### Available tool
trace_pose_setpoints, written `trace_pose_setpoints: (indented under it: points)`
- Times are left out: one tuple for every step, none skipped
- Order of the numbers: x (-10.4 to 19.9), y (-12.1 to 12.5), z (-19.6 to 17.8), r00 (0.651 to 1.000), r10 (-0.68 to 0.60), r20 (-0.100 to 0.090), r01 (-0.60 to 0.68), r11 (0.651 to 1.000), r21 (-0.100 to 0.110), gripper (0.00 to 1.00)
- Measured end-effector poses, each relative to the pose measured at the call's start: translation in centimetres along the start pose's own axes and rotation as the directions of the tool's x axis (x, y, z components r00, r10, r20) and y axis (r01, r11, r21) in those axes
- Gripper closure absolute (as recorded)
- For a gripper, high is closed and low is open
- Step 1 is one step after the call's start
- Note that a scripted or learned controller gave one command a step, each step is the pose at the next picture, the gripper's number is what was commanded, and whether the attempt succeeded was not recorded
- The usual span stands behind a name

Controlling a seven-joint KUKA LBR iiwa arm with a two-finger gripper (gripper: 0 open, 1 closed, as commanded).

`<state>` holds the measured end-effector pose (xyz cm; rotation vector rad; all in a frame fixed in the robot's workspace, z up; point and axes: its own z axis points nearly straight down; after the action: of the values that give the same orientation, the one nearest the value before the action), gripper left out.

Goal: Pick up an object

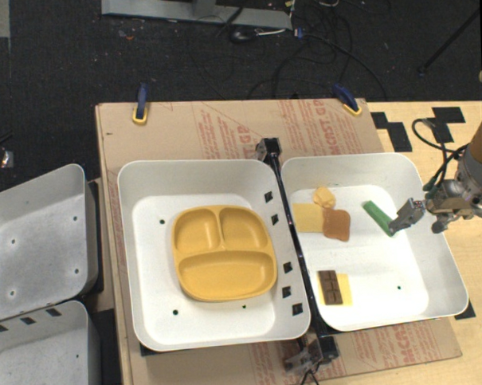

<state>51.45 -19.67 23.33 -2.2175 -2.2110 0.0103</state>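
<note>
The right bin (436,287) holds several small items. A green bar (376,217) lies near its right side, and a brown chunk (336,224) sits beside a pale yellow slab (306,217). Behind them is a small yellow piece (324,196), and a dark brown bar on a yellow card (334,287) lies at the front. My gripper (423,218) hangs over the bin's right rim, open. Its left finger (405,216) ends just right of the green bar, with nothing between the fingers.
The left bin (150,311) holds a yellow divided plate (224,254). A black divider (289,241) with clips runs between the bins. Grey metal trays (36,236) lie off the bench to the left. Cables trail beside the arm at the right.
</note>
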Motion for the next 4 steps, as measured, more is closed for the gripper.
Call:
trace_pose_setpoints:
  points:
    - [0.0, 0.3, -0.6, 1.0, -0.003, 0.003, 0.003, 1.0, -0.012, 0.0]
    - [0.2, 0.6, 3.8, 1.0, -0.003, 0.002, 0.003, 1.0, -0.008, 0.0]
    - [0.1, 1.1, 9.1, 1.0, -0.002, 0.001, 0.002, 1.0, -0.007, 0.0]
    - [0.2, 1.1, 14.4, 1.0, -0.002, 0.001, 0.002, 1.0, -0.008, 0.0]
